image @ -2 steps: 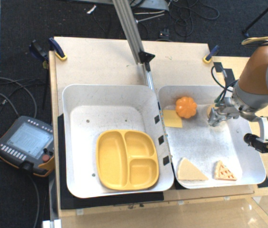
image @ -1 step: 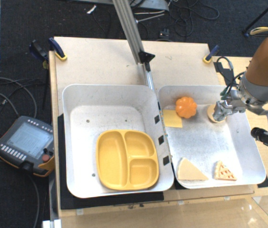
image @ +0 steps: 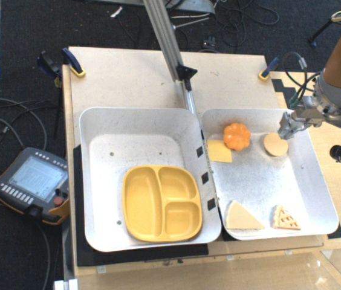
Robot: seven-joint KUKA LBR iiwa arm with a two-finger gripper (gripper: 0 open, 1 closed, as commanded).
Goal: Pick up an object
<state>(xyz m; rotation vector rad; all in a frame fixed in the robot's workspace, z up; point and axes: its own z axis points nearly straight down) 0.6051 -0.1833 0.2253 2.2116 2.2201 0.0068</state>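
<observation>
The claw (image: 286, 132) hovers with its grip state impossible to tell; the round tan disc (image: 276, 145), 1 candidate, lies just below-left, and descending off-centre could nudge it away.

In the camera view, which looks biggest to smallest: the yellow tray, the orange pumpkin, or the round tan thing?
1. Yellow tray, by far the largest.
2. Orange pumpkin.
3. Round tan thing, only slightly smaller than the pumpkin, so those two are close.

The right bin's (image: 315, 186) centre lay bare; food items lined its upper and lower edges, gripper (image: 286, 132) at upper right.
</observation>
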